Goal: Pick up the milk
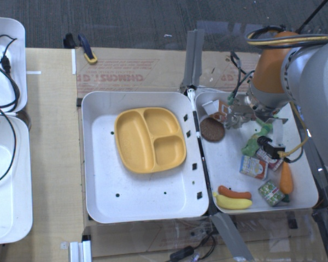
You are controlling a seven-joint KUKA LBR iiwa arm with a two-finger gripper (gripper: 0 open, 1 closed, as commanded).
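Note:
The milk (253, 167), a small white and blue carton with an orange patch, lies in the right bin (229, 160), right of its middle. My gripper (236, 116) hangs low over the far part of that bin, under the orange-banded wrist (272, 64). It is well up and to the left of the milk, and apart from it. Right beside the gripper's left side stands a small brown and white carton (221, 112); whether they touch is unclear. Cables and the wrist hide the gripper's tips.
The right bin also holds a brown disc (212, 130), a green toy (257, 144), a carrot (286, 179), a green carton (271, 192), a hot dog (235, 192) and a banana (233, 202). A yellow divided plate (150, 140) lies in the left bin (98, 162).

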